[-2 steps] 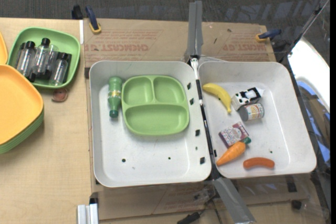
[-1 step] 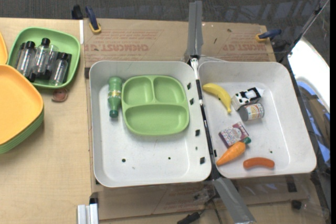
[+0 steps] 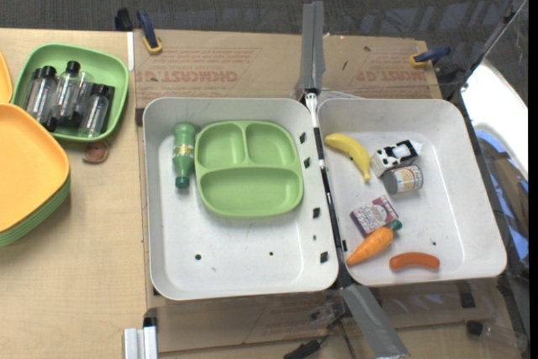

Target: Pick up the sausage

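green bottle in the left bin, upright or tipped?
Tipped. The green bottle lies on its side on the left bin floor, lengthwise beside the green divided plate, cap toward the bin's near end.

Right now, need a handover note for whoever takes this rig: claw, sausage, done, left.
Claw: no state to report from this camera view.
Sausage: lying flat near the front edge of the right bin, just right of the carrot, apart from it.
Also in that bin: banana, small can, purple packet.
Left bin: green divided plate and green bottle.
Done: nothing; sausage not picked.
Left: reach in, grasp the sausage, lift.
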`<state>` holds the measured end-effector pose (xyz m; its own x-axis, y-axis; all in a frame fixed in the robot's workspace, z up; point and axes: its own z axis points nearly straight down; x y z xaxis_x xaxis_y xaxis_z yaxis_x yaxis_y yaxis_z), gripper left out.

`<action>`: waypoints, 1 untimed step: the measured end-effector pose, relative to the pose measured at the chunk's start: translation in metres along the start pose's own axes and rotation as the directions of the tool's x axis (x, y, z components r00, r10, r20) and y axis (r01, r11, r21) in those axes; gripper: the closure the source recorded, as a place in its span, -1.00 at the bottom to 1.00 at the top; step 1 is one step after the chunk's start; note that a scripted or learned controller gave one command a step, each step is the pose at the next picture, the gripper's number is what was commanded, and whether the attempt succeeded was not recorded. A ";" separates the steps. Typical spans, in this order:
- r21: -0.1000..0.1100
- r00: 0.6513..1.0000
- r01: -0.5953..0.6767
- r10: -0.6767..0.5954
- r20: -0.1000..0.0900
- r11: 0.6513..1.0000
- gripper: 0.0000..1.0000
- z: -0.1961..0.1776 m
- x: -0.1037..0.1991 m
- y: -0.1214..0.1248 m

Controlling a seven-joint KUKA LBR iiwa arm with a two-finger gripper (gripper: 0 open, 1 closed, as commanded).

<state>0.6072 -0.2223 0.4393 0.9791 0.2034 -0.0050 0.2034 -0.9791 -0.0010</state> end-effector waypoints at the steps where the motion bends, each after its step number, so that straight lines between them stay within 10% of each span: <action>1: 0.001 1.000 0.006 -0.006 0.005 1.000 1.00 -0.006 0.001 0.000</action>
<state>0.6082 -0.2217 0.4458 0.9779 0.2090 -0.0105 0.2090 -0.9779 -0.0022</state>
